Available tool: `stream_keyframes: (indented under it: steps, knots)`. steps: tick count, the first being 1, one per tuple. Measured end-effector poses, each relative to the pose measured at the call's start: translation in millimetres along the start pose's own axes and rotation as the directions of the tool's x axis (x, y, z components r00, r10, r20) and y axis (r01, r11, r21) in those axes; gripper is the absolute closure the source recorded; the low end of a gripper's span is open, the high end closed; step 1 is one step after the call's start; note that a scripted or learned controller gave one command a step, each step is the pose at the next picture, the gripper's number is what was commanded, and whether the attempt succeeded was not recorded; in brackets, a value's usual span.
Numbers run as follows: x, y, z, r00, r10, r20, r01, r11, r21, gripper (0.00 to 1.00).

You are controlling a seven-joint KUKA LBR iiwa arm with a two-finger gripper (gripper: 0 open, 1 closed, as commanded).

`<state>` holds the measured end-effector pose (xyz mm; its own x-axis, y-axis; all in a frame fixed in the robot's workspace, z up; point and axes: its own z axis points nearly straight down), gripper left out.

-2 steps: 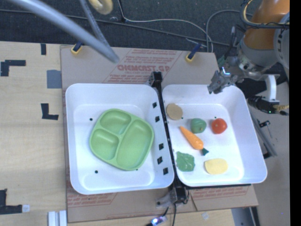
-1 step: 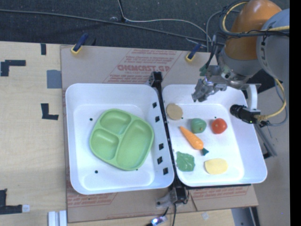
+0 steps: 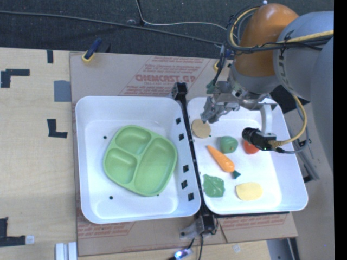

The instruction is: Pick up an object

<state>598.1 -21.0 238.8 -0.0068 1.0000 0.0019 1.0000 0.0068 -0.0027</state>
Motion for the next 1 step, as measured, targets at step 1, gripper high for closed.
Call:
stream_keyframes:
  steps: [1]
  knots:
    - [44.2, -14.3, 11.6, 1.000, 0.002, 0.002, -0.002, 1.000, 0.001, 1.00]
